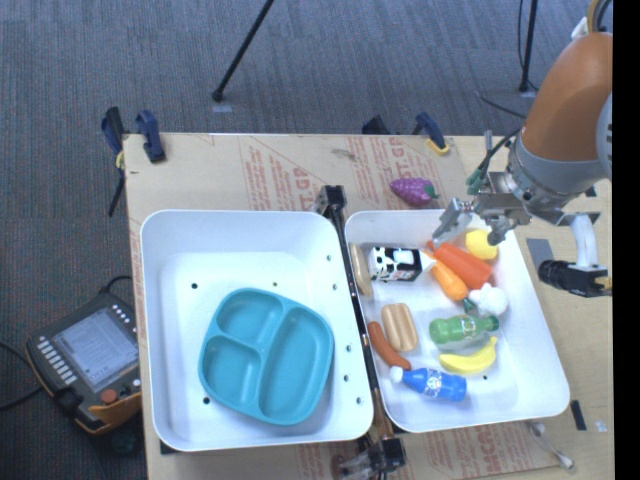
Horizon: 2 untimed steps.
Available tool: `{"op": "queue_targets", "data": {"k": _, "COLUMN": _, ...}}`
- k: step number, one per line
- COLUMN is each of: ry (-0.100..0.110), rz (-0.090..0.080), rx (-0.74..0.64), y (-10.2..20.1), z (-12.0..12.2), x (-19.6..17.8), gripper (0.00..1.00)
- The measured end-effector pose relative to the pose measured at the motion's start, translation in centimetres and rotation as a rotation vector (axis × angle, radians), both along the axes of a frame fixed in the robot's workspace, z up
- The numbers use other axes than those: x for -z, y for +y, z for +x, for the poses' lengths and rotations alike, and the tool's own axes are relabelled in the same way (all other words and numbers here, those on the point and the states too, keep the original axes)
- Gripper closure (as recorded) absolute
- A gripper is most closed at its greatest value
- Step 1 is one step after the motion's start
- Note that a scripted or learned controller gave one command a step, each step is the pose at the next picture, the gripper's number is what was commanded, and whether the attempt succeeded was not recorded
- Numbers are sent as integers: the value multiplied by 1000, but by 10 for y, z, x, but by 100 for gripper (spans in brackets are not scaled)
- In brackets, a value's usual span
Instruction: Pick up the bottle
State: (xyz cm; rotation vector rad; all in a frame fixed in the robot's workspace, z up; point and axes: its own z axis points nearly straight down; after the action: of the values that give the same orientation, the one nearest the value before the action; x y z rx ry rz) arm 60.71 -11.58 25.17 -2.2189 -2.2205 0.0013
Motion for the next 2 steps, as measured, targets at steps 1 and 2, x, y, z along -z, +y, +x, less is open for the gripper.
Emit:
{"op": "queue_targets", "data": {"k": 1, "ry": 1, "rz": 1, "rx": -1, "y": 0, "z": 0, "x": -10, "gripper": 100}}
{"op": "queue_targets", "data": {"k": 2, "ry": 0, "rz": -1, "rx": 211, "y": -16, "z": -85, "x": -57, "gripper": 100}}
